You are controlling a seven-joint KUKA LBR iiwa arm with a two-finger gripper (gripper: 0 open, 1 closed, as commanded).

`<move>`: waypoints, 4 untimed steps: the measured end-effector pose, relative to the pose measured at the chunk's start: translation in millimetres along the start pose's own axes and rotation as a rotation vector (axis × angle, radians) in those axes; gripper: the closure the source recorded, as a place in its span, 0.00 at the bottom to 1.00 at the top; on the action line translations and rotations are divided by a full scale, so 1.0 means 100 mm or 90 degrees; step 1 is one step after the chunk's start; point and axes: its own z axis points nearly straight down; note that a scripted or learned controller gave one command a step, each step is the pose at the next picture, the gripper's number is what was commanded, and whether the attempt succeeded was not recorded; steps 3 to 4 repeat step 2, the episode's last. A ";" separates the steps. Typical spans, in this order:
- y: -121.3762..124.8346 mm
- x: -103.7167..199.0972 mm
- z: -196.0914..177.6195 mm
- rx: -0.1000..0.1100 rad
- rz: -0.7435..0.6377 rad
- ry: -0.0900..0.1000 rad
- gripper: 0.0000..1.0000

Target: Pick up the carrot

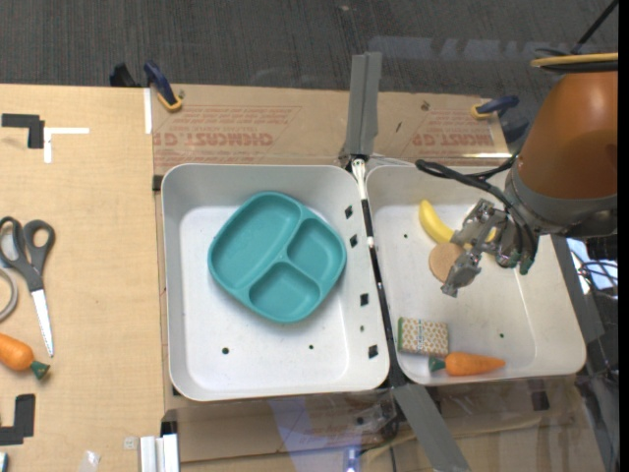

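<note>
The carrot (473, 364), orange with a green stub at its left end, lies flat along the front wall of the right bin (550, 357). My gripper (472, 254) hangs over the middle of that bin, well behind the carrot and a little to its left, beside a round tan disc (444, 261). The gripper is open and I see nothing held between its fingers. A second carrot (15, 353) lies outside the bins, on the wooden bench at the far left.
A yellow banana (432, 220) lies just behind the disc. A small patterned block (424, 336) sits left of the carrot. A teal divided plate (278, 256) rests in the left bin (187, 362). Scissors (29, 264) lie on the bench at the left.
</note>
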 end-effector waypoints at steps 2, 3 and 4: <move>-0.02 -0.28 1.09 0.000 -0.002 0.000 0.00; -0.02 -0.28 1.09 0.000 -0.002 0.000 0.00; -0.02 -0.28 1.09 0.000 -0.002 0.000 0.00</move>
